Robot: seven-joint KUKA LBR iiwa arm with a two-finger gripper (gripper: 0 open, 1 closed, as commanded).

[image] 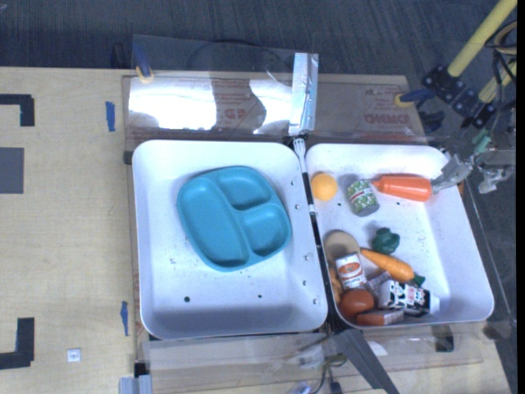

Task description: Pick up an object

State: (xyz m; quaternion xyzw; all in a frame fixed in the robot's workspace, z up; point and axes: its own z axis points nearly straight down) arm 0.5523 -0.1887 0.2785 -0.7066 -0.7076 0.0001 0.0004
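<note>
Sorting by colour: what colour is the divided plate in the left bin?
Blue divided plate, seen clearly in the camera view.

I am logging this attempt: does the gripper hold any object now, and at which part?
It cannot be told. The gripper sits at the right bin's far right corner, beside the orange carrot's end; a grasp is not visible.

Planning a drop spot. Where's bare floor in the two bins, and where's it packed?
Left white bin: bare strip along its near edge, below the blue divided plate, plus a narrower margin left of it. Right white bin: open floor right of the small carrot, below the big orange carrot. Packed: that bin's near-left corner around the red tomato.
</note>
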